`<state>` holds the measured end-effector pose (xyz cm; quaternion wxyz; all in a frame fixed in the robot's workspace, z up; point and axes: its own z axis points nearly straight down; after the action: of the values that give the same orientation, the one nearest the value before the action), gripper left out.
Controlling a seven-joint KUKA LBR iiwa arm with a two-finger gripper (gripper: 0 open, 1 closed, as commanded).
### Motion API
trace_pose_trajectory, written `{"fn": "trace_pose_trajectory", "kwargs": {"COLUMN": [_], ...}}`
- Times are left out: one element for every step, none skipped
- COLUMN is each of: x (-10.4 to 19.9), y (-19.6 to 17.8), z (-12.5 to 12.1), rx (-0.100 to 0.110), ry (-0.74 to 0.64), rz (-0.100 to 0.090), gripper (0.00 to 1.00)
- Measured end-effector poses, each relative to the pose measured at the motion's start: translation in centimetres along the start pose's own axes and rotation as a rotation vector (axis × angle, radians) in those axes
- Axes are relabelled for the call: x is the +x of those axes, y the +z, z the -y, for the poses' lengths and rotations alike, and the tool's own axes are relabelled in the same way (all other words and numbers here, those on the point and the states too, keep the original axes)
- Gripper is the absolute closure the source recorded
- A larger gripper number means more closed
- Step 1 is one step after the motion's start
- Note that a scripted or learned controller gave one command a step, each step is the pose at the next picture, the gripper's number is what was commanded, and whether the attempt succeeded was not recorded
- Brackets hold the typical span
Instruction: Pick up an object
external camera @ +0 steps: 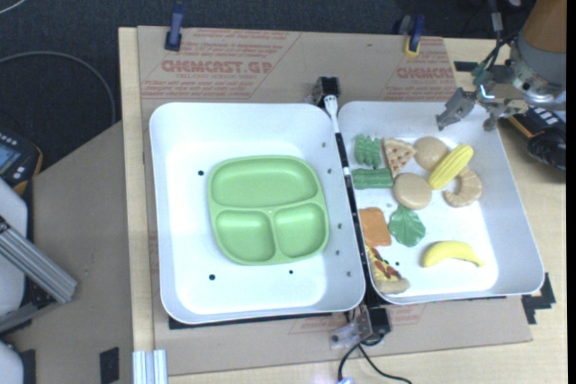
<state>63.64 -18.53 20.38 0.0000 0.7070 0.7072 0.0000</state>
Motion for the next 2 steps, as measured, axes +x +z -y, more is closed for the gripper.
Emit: {"fn": "trace_pose_trajectory", "kwargs": {"x": [7.1, 6.6], "y": [12.5, 10.8], "z": [7.5, 7.1], "rx": [0.011, -0.004], "ry": [-0.002, 0.001], "rz": [-0.006, 0.001], "gripper": [0.0, 1.0]}}
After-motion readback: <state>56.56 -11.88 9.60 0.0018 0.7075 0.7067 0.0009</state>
